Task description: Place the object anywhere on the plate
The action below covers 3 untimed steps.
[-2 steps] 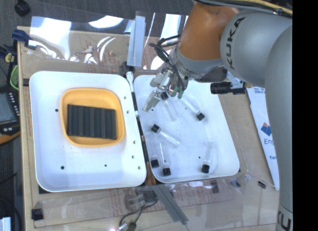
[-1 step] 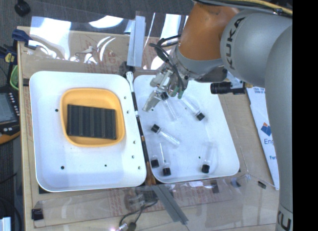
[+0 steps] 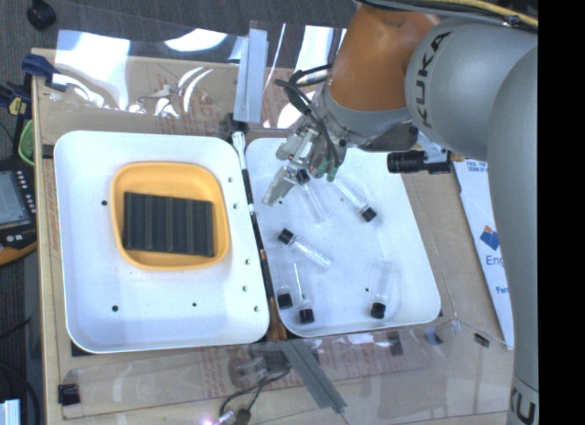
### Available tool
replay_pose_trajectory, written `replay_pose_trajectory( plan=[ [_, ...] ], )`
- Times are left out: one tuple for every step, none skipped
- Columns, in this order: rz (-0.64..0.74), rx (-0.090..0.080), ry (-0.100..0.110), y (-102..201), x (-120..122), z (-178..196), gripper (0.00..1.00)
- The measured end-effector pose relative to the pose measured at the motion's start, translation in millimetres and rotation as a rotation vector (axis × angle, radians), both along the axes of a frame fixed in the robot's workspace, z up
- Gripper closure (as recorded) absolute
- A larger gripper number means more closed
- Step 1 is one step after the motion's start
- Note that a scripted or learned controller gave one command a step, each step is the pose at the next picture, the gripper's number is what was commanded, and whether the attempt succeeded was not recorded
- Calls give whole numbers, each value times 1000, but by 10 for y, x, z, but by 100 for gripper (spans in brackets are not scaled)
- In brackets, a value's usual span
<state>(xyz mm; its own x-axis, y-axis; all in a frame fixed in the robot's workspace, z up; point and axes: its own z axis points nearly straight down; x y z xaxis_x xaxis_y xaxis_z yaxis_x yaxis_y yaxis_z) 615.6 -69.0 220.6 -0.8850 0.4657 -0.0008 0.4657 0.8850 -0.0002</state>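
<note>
A yellow plate (image 3: 169, 181) with a dark ridged insert (image 3: 170, 224) lies in the left white bin (image 3: 91, 304). Several clear tubes with black caps lie in the right white bin (image 3: 416, 259): one near the middle (image 3: 306, 249), one further back (image 3: 352, 202), one at the front right (image 3: 384, 288), and others at the front left (image 3: 297, 293). My gripper (image 3: 294, 172) hangs over the back left part of the right bin, close to the divider between the bins. It is to the right of the plate and apart from it.
The grey arm with its orange band (image 3: 384, 48) covers the back right of the right bin. A metal bracket (image 3: 249, 76) stands behind the bins. Papers (image 3: 484, 231) lie to the right of the bench, and a device (image 3: 11, 204) sits at the far left.
</note>
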Motion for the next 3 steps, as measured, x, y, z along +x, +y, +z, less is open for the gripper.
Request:
replay_pose_trajectory(
  plan=[
    [103, 1, 2, 844, 15, -286, 0],
    [108, 0, -2, 319, 224, -180, 0],
    [-102, -1, -3, -204, 299, 976, 0]
  ],
)
